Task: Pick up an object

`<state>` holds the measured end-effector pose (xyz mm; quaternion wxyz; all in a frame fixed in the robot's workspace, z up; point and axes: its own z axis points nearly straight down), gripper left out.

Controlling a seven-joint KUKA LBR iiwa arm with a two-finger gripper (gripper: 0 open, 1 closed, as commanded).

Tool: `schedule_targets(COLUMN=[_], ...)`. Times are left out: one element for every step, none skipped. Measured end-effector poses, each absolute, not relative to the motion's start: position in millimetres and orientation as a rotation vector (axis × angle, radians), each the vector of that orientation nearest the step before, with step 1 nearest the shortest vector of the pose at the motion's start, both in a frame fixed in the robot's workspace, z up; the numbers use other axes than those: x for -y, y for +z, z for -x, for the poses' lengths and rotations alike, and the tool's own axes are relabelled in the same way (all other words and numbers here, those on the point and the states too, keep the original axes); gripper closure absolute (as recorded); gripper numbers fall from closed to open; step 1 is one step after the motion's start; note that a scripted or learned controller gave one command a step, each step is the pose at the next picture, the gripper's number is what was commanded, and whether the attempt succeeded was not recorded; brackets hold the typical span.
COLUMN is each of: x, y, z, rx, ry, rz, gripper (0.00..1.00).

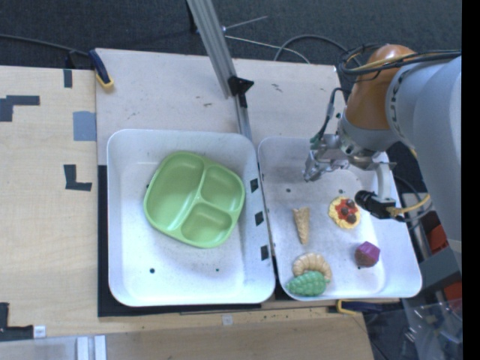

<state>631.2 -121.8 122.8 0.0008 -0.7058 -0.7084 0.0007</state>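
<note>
My small grey metal pincer (313, 167) hangs over the far part of the right white bin (390, 280), near its far left corner. I cannot tell if it is apart or together, and I see nothing in it. My arm (409, 88) is grey with an orange band.

The toy foods lie in this same bin. A tan cone (301, 223) lies near the left wall, in the middle. A round yellow tart with red bits on top (345, 212) sits near the right wall. A little purple lump (367, 254) sits closer to the front, by the right wall. A pale curled croissant (311, 263) lies by the front wall, and a bumpy green piece (307, 283) touches it at the front edge.

The left white bin (127, 276) holds a light green plastic plate with three sections (195, 199), tipped a bit, in its middle.

I cannot read any words or labels on these things.
</note>
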Motion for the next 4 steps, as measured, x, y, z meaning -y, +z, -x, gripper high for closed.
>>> schedule_targets(x=[125.1,115.1,114.5,66.9], y=[185.9,234.9,262.9,245.5], z=[-631.1,-630.1,-630.9,-623.3], rx=[2.226,2.227,2.225,2.225], ry=[-0.005,-0.005,-0.003,0.002], rz=[2.223,2.221,2.220,2.214], gripper=[1.00,1.00,1.00,1.00])
